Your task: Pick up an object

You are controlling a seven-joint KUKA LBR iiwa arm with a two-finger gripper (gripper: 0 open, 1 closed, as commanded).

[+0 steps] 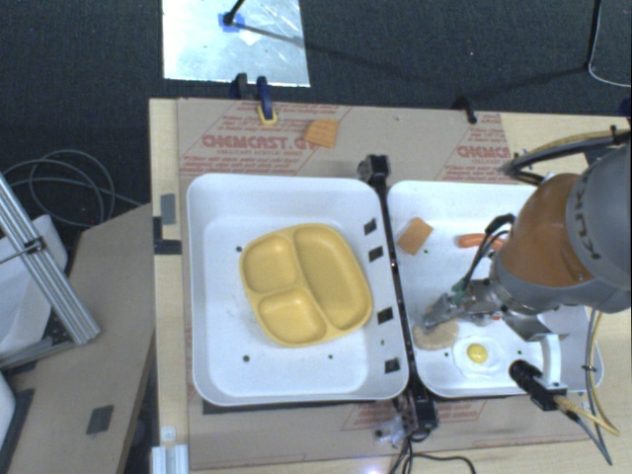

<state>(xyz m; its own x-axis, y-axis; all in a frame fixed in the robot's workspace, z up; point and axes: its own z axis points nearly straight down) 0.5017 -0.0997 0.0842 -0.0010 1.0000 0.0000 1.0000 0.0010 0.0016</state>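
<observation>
Left bin (212, 265): yellow divided plate (304, 284). Right bin (444, 197): orange block (415, 234), tan cookie (434, 337) touching gripper (441, 311) above it, fried egg (478, 355); orange-red piece (472, 240) half hidden by arm. Finger state: can't tell

Even, bright overhead light washes the white bins (296, 191) nearly flat, with soft shadows at their walls. A foil sheet (235, 26) glares (upper left). Focus is slightly soft throughout; the dark floor loses detail.
</observation>
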